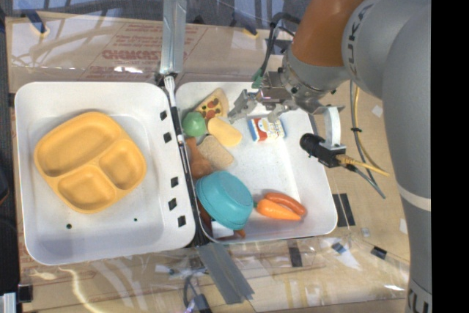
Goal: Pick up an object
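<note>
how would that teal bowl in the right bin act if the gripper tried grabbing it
The teal bowl lies tilted against other toys, so it would probably rock or slide. Its smooth, rounded shell looks slippery; the thin rim seems the likeliest hold.

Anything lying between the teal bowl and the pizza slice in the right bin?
Yes. In the camera view, a slice of bread, a yellow block and a green ball lie between the teal bowl and the pizza slice.
</note>
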Available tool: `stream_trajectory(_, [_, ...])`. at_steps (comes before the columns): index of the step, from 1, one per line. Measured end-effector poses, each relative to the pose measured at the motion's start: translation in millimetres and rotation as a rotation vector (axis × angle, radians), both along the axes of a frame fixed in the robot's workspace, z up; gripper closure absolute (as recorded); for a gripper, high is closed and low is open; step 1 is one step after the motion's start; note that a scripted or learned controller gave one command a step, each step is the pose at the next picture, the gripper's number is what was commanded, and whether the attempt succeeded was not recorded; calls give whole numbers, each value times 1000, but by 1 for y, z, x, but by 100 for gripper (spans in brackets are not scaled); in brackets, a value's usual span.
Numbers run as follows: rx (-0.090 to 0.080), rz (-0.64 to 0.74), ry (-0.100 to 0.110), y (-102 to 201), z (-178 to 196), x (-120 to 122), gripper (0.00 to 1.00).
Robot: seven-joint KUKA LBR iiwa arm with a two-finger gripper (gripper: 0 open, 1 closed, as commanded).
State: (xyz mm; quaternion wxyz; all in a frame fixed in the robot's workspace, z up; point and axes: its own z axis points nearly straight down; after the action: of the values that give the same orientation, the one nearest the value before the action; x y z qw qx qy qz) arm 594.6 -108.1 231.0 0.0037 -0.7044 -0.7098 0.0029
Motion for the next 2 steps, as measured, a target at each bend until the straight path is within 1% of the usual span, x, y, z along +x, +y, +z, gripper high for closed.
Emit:
stream_trajectory(1, [1, 5, 7, 0, 6, 1, 100])
stream_trajectory(2, [0, 5, 7, 0, 6, 1, 0])
